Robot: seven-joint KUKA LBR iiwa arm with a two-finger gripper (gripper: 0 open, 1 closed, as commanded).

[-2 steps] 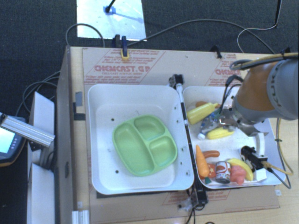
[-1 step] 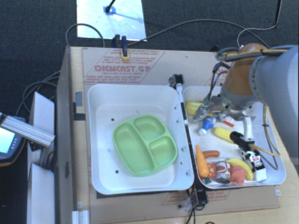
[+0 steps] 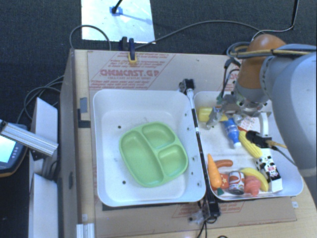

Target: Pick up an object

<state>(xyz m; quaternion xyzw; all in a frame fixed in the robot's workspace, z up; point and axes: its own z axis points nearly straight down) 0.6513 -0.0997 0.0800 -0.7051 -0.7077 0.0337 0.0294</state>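
My gripper (image 3: 214,120) hangs low in the right bin (image 3: 292,185), jaw spread impossible to tell, just beside the yellow block (image 3: 204,114) and blue bottle (image 3: 231,132), so closing here could nudge either against the wall and pinch nothing.

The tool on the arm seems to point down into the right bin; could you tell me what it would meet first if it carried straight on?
Probably the yellow object in the right bin's far left corner, just under the tool; depth is unclear.
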